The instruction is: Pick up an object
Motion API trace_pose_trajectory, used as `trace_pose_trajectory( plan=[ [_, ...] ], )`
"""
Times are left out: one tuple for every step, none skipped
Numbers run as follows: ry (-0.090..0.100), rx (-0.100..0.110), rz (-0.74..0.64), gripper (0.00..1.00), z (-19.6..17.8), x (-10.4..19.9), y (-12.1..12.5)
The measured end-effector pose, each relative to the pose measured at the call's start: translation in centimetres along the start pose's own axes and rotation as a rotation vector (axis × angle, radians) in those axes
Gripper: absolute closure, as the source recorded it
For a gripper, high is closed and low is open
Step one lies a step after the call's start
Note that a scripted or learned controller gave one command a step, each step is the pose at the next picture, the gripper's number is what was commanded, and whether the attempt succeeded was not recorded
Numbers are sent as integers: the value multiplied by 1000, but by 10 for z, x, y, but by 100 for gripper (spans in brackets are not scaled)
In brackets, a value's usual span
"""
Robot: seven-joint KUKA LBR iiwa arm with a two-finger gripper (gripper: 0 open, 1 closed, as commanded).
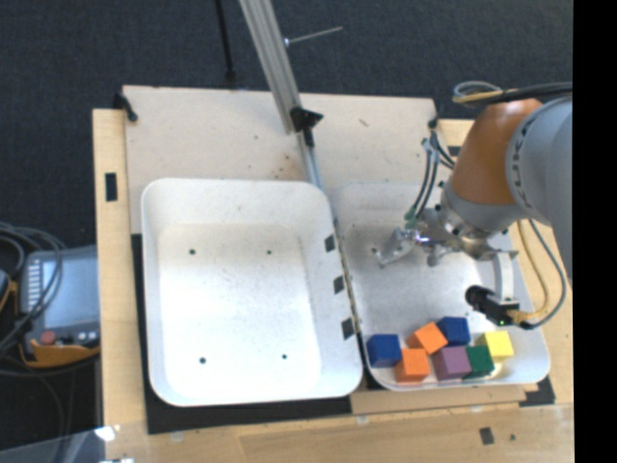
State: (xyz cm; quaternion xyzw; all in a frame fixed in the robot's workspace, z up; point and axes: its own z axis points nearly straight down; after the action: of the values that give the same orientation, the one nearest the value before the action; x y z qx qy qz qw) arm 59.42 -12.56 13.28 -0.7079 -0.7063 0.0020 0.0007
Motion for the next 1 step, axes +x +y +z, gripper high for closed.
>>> trace_pose_trajectory(
  plan=[
    [-1,-4,1,0,37,-2,0]
  ],
)
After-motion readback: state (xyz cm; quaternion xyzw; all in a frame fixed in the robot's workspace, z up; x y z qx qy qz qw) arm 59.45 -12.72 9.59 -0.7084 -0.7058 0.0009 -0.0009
